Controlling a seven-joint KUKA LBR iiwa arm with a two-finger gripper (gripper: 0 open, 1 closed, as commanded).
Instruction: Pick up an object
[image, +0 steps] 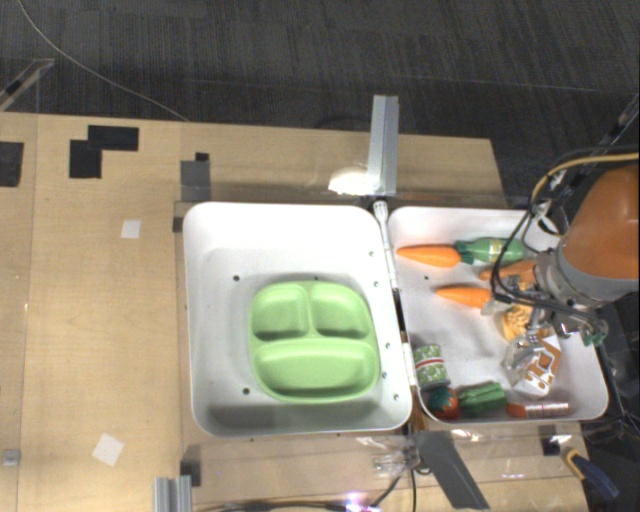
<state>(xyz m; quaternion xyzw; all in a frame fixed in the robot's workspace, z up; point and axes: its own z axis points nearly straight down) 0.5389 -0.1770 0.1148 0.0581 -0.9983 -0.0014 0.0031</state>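
The right bin (600, 395) holds the loose objects. At its far side lies an orange carrot (428, 256) with a green top, and a second carrot (462, 296) lies just below it. A yellow crinkled item (515, 320) sits beside the wrist. My gripper (524, 352) hangs low over the bin's right half, right next to a small brown and white box (543, 370). The wrist hides what lies directly beneath it. Nothing is visibly held.
A green divided plate (313, 338) lies in the left bin (215, 300). Along the right bin's near wall are a green and white can (430, 364), a red fruit (445, 403), a green vegetable (483, 396) and a red-tipped tube (538, 408). Cables loop above the orange band (605, 235).
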